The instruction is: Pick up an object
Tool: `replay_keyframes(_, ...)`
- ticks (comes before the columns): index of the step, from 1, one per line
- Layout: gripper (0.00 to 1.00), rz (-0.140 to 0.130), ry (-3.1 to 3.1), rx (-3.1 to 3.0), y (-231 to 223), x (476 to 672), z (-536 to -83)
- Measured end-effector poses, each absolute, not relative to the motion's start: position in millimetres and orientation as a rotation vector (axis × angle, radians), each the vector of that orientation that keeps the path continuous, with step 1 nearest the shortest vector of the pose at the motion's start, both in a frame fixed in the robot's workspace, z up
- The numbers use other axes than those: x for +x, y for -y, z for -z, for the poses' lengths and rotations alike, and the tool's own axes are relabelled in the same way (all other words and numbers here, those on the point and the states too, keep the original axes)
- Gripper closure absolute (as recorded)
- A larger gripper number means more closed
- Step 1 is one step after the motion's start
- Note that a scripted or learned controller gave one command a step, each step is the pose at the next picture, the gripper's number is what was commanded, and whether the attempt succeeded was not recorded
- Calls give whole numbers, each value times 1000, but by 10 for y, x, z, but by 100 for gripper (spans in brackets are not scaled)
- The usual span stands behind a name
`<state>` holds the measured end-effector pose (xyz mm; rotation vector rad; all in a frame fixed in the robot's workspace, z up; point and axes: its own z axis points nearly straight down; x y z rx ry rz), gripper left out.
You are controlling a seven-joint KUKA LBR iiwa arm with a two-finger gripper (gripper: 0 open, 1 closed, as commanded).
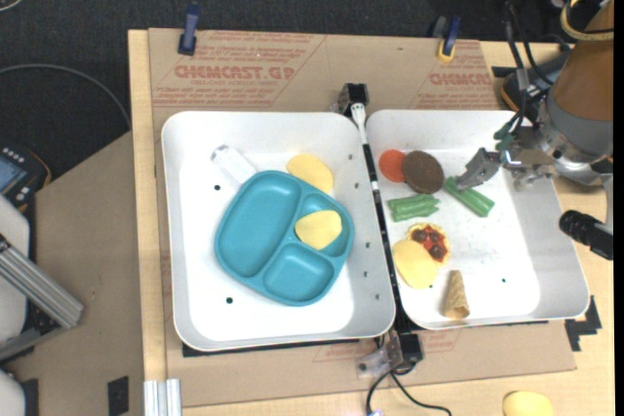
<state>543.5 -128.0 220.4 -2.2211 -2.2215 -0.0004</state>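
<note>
Right bin (546, 297) holds loose picks near to far: cone (455, 294), taco (421, 253), green bean (412, 206), brown puck (423, 170); gripper (485, 167) hangs low over the green stick (472, 200), likely lining up a grab, jaws' state unclear, nothing visibly held.

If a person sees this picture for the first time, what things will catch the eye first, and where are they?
The big blue divided tray in the left bin stands out most, with a pale yellow piece lying in one of its compartments. In the right bin, small toy foods lie scattered, and the gripper hovers by a green piece near a brown round one.
</note>
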Motion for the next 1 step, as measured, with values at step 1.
replay_keyframes(1, 0, -1, 2214, -2219, 1133, 4987, -806)
